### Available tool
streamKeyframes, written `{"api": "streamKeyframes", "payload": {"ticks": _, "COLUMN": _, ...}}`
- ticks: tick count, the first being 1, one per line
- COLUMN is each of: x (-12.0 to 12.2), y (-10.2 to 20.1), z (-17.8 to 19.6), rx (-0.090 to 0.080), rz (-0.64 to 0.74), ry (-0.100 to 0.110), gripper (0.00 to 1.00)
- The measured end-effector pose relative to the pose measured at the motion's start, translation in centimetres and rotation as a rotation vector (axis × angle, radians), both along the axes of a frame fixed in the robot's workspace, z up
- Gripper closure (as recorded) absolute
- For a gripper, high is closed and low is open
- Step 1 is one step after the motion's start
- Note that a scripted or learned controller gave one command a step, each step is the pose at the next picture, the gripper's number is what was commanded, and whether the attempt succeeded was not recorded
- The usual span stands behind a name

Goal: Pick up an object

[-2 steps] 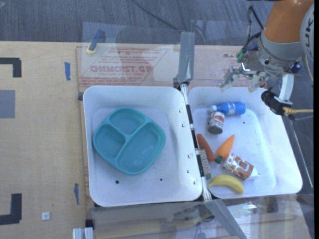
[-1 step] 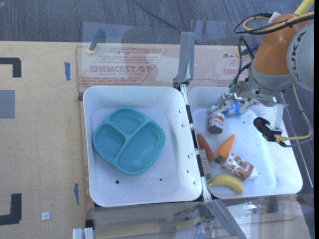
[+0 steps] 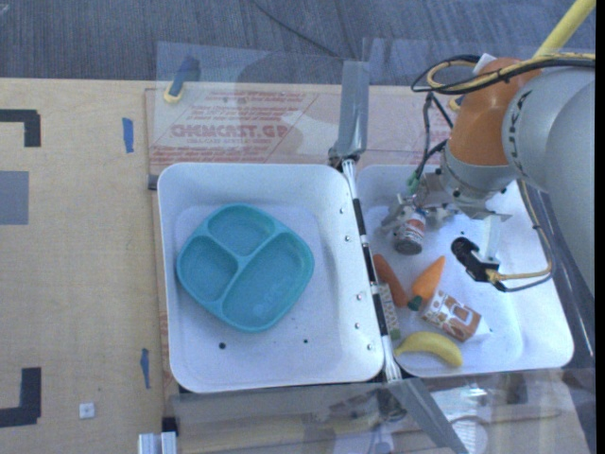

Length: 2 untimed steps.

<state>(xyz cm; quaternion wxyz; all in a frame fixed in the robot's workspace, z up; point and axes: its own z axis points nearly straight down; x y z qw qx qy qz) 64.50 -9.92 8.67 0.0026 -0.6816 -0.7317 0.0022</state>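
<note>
My gripper [image 3: 412, 218] hangs low over the upper left part of the right bin [image 3: 539, 334]. Directly under its tip is a small grey can-like object [image 3: 408, 239], touching or very close to it. Below lie an orange carrot [image 3: 430, 277], a reddish-orange stick-shaped piece [image 3: 388, 280] along the bin's left wall, a brown and white carton [image 3: 454, 317] and a yellow banana [image 3: 430, 348]. The wrist with its orange band [image 3: 477, 126] hides the bin's upper right part.
The left bin [image 3: 189, 348] holds a teal divided plate [image 3: 246, 266]. A black cable end [image 3: 473, 258] and a yellow hose loop from the arm across the right bin. A raised divider [image 3: 364, 253] separates the two bins.
</note>
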Motion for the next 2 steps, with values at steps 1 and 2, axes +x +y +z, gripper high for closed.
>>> {"api": "streamKeyframes", "payload": {"ticks": 1, "x": 0.1, "y": -0.2, "z": 0.9, "rx": 0.001, "rz": -0.003, "ry": -0.001, "gripper": 1.00}}
{"api": "streamKeyframes", "payload": {"ticks": 2, "x": -8.6, "y": 3.4, "z": 10.8, "rx": 0.000, "rz": -0.116, "ry": 0.001, "gripper": 1.00}}
